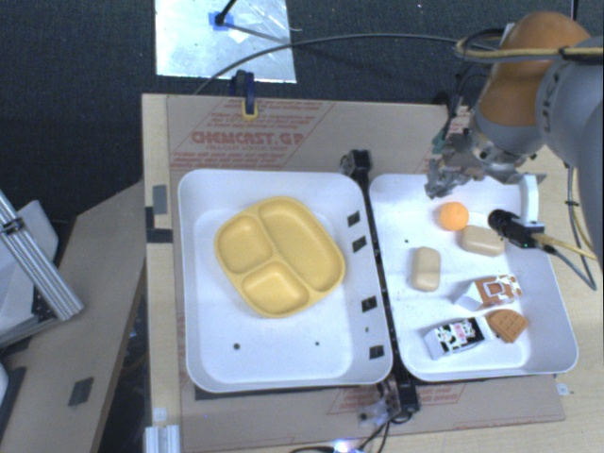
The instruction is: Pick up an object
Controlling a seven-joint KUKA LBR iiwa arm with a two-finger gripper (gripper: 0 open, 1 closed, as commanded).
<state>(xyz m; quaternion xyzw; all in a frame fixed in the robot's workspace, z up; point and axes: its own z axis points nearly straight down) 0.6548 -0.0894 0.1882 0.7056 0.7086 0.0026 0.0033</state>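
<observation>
Nearest the camera, at the near edge of the right bin [557, 347], a small black-and-white carton [455, 336] is seen lying on its side, with a brown waffle-like biscuit [508, 326] just to its right and a second small carton [491, 292] with orange markings just beyond. Farther in, a pale bread-like block [426, 269] lies toward the bin's left, another pale block [482, 241] toward its right, and an orange ball [454, 216] beyond them. The gripper [442, 183] is seen at the far left of this bin, just beyond the ball and apart from it; nothing is seen held in it, and how wide it stands cannot be told from this angle. A yellow divided tray [279, 254] is seen in the left bin [208, 347]. The step in hand is judged to be the approach. The ball is judged the closest target: the gripper should be centred over it before descent, since a round thing may roll aside if struck off-centre.
</observation>
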